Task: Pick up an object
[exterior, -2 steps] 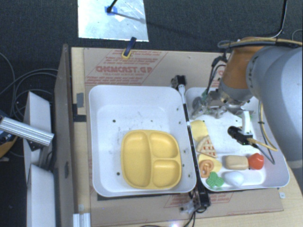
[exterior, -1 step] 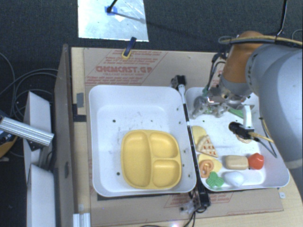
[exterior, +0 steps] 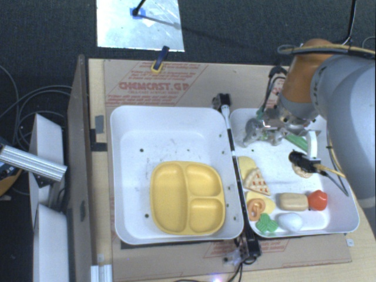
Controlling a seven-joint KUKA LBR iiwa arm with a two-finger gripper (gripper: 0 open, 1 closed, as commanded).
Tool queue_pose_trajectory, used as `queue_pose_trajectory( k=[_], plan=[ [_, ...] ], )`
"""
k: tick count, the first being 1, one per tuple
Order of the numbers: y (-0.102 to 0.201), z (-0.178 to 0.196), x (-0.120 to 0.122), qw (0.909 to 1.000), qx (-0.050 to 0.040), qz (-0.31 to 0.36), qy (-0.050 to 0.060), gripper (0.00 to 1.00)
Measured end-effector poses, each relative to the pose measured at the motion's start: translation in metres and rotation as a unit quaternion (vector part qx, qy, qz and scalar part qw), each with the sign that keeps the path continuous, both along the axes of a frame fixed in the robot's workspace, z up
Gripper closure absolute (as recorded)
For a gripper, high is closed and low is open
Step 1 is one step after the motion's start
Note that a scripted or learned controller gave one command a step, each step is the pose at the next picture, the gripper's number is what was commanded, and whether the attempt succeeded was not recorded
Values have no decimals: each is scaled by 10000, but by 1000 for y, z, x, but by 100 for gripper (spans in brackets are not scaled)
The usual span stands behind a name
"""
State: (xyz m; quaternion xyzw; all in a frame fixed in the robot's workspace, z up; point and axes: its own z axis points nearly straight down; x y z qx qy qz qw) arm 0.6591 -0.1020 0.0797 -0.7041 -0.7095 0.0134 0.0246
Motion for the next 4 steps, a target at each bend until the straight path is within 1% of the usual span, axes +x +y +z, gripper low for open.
queue_pose_trajectory(
  k=[1,2,3,4],
  plan=[
    [-13,0,0,10000,-5,-6,-11,0],
    [-20,0,0,10000,-7,-8,-14,0],
    [-19,0,0,10000,-31,-5,-21,0],
    [-20,0,0,10000,-18,-5,-18,0]
  ],
)
